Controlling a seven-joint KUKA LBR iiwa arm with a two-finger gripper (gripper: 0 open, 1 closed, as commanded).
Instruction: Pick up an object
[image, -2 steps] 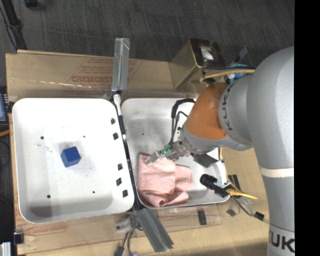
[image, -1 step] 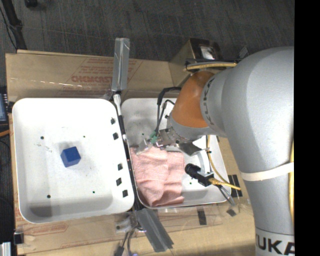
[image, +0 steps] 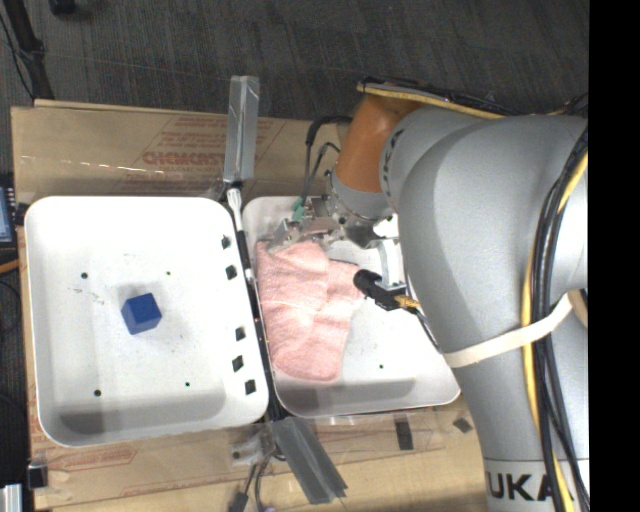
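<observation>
A pink folded cloth (image: 305, 310) lies in the right bin (image: 400, 385), along its left side. A small blue cube (image: 141, 312) sits in the left bin (image: 120, 225), left of centre. My gripper (image: 308, 226) is low over the far end of the right bin, right at the cloth's upper edge. The grey arm with its orange band reaches in from the right and hides the bin's right part.
A metal divider (image: 243, 290) with black clips runs between the two bins. Both bins rest on a cardboard sheet (image: 130, 140). A metal bar (image: 240, 125) sticks up behind the divider. Cables hang along the arm at the right.
</observation>
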